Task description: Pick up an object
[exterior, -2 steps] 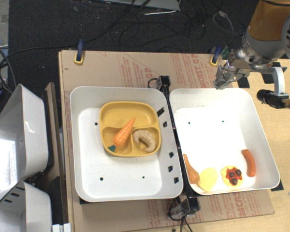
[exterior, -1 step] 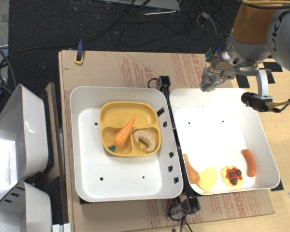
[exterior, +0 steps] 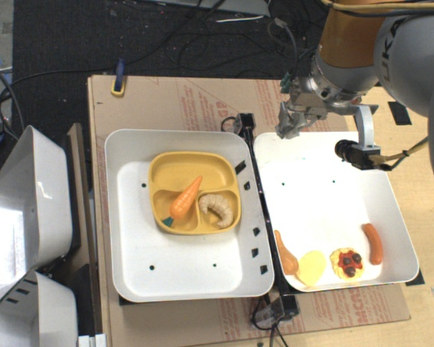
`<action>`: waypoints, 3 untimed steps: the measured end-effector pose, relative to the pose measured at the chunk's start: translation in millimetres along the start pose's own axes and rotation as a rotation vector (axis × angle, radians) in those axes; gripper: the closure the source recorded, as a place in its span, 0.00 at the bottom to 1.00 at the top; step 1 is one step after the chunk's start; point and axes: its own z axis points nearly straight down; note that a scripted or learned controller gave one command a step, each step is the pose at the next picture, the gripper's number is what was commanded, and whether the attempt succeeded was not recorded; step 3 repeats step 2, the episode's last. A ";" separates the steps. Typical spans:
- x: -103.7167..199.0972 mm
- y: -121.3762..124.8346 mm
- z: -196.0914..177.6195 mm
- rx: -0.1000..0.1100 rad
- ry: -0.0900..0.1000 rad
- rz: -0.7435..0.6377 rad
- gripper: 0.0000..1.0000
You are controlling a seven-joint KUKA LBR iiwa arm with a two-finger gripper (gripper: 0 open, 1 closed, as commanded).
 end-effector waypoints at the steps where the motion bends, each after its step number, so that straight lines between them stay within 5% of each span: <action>1: 61.3 1.9 5.3 -0.001 0.000 -0.001 1.00; 2: 115.5 -11.7 21.0 0.002 0.000 0.000 1.00; 3: 115.5 -11.7 21.0 0.002 0.000 0.000 1.00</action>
